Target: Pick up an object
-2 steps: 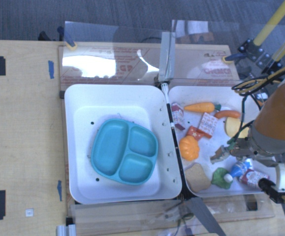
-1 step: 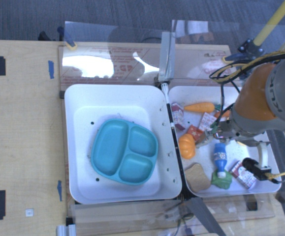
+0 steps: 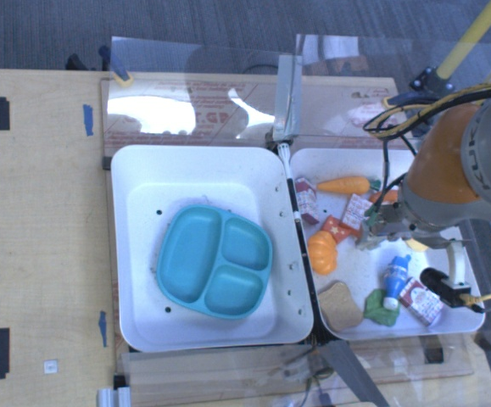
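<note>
Could not read any print: markings on the red-and-white packet and the red-and-white carton too small.

Logged loose objects in the right bin:
- orange carrot near the far wall
- dark red packet against the divider
- round orange fruit
- blue bottle with white cap
- green lump
- tan slice at the near edge

Found jaws low over the packets near the bin's middle, arm reaching in from the right. Cannot tell whether spread or pressed together.

Noted bare floor between fruit and bottle.

Recorded teal divided plate in the left bin, wide bare margin around it.
</note>
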Controlling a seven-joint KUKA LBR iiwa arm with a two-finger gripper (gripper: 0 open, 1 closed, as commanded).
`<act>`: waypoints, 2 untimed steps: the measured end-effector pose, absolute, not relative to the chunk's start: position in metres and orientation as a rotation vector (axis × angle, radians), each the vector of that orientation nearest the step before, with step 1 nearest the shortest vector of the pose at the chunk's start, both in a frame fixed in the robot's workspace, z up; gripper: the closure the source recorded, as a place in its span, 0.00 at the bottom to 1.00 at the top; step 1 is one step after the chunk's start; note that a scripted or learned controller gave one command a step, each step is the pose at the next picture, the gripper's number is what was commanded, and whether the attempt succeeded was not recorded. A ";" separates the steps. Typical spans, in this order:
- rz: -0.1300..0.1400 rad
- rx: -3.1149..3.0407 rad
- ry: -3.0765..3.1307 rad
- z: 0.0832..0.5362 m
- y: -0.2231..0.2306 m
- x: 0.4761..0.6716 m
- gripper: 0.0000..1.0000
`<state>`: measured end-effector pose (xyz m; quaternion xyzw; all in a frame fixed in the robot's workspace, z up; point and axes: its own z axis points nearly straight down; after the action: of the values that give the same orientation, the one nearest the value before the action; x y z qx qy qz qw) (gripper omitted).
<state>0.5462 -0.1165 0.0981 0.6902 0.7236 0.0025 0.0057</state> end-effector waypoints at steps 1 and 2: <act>0.007 2.161 2.266 0.098 -0.116 0.546 0.00; 0.006 2.104 2.324 0.087 -0.096 0.613 0.00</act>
<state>0.6127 -0.0959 0.0871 0.6712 0.7413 0.0018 0.0033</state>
